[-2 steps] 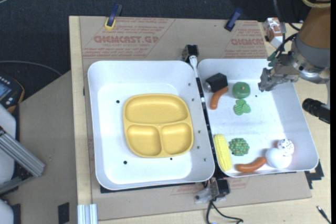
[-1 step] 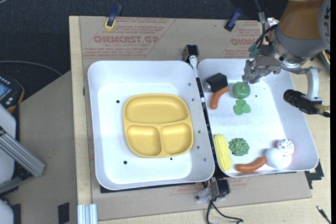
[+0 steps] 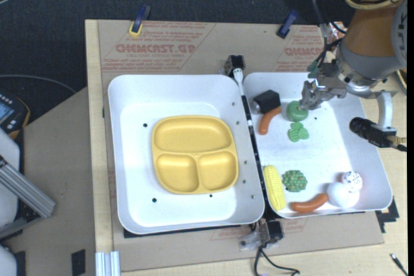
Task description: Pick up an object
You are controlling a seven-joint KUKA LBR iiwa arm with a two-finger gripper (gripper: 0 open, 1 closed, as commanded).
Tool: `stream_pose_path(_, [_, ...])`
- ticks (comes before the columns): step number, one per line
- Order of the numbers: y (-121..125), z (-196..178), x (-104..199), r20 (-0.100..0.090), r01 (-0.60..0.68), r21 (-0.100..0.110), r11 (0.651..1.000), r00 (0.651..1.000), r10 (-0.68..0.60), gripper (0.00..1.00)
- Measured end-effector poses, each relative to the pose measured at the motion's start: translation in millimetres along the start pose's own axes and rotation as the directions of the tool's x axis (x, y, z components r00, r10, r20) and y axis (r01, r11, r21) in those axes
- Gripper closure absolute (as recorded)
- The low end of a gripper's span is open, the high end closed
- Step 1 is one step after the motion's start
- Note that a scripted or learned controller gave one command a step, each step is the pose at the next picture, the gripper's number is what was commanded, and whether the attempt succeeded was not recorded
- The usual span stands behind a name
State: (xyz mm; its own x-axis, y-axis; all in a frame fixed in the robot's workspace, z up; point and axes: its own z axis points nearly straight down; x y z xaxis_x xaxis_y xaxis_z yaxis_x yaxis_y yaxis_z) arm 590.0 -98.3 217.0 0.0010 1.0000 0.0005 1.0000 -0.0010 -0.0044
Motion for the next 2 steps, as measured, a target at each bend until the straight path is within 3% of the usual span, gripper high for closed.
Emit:
stream_pose_path(1, [4.2,-18.3,3.1,0.002,0.002,-0.009,1.000,1.000,-0.002,1.00])
stream_pose_path(2, [2.8,-2.6,-3.2,0.000,0.000,-0.001,1.000,1.000,0.000,1.00])
